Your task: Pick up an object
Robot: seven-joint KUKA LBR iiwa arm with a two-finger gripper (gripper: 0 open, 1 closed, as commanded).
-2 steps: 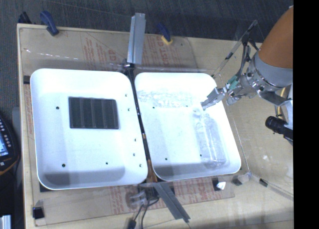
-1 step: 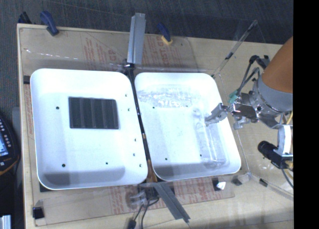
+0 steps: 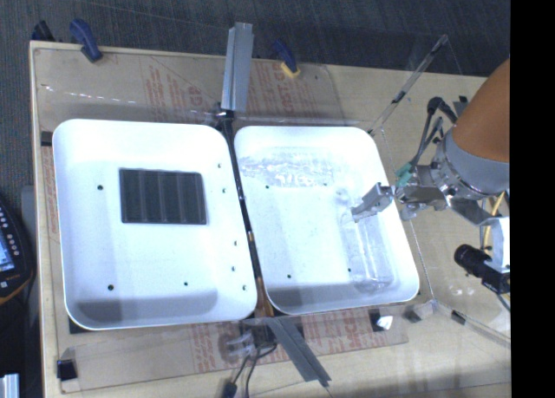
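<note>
A clear plastic object (image 3: 368, 249), long and rounded like a small bottle or tube, lies in the right bin (image 3: 299, 296), close to its right wall. It is transparent and shiny, so its outline is hard to follow against the white floor. A second patch of crinkled clear plastic film (image 3: 286, 169) lies near the far wall of the same bin.

The gripper (image 3: 375, 199) hangs over the near-right part of this bin, just above the upper end of the clear object. Its fingers are grey metal; it cannot be told how far they are apart, and nothing is seen between them. Behind it the arm (image 3: 482, 140) shows a grey wrist and an orange band.

The left bin (image 3: 78, 301) has rounded corners and a smooth white surface. In it lies a flat dark rectangular object (image 3: 162, 196) with ribs running across it.

Both bins rest on a pale wooden surface (image 3: 451, 344) held with blue clamps (image 3: 85, 41).
</note>
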